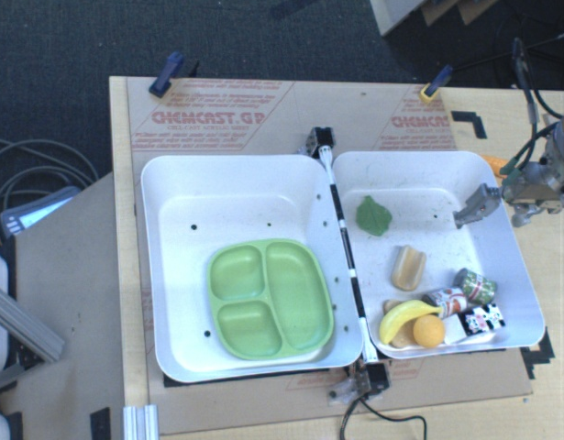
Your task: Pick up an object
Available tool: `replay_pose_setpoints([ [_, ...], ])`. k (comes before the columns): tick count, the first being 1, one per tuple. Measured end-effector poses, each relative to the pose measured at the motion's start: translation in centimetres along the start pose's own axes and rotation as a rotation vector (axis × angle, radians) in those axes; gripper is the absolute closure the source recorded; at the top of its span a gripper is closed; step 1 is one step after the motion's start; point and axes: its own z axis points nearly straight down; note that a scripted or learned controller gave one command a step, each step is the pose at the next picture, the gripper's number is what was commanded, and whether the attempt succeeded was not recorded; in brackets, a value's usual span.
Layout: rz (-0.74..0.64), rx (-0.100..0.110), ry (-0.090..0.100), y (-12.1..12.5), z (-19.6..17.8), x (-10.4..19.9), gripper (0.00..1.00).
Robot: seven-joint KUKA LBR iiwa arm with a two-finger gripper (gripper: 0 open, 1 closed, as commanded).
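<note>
Hand (479,206) in from the right, low over the far right rim of the right bin (529,287). One grey finger (474,207) poking out toward the bin floor, but whether spread or pressed together, cannot tell from this angle. Nothing seen between the fingers. Grey wrist and cables bunched just behind it at the frame's right edge.

Nearest the hand across bare white floor: a green leafy toy (374,216), up by the divider between the bins. Below that, mid-bin, a tan bread-like piece (409,268) lying on its own. Down in the near right corner, a crowded heap: yellow banana (403,319) curled around an orange ball (429,331), touching. Just beside them a small can (477,288) with a green label, on its side, and a black-and-white patterned piece (483,320) against the near wall.

Over in the left bin (171,209): a light green divided plate (269,298), three compartments, sitting toward the near side.

Both bins side by side on a brown board on the table (263,108), blue clamp (166,73) at the far left corner.
</note>
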Motion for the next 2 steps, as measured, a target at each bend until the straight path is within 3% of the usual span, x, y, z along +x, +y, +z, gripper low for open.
replay_pose_setpoints([
  [1, -0.001, 0.001, 0.001, 1.9, 10.0, 3.6, 0.0],
  [2, 0.001, 0.001, 0.001, 0.9, 19.4, 4.1, 0.0],
])
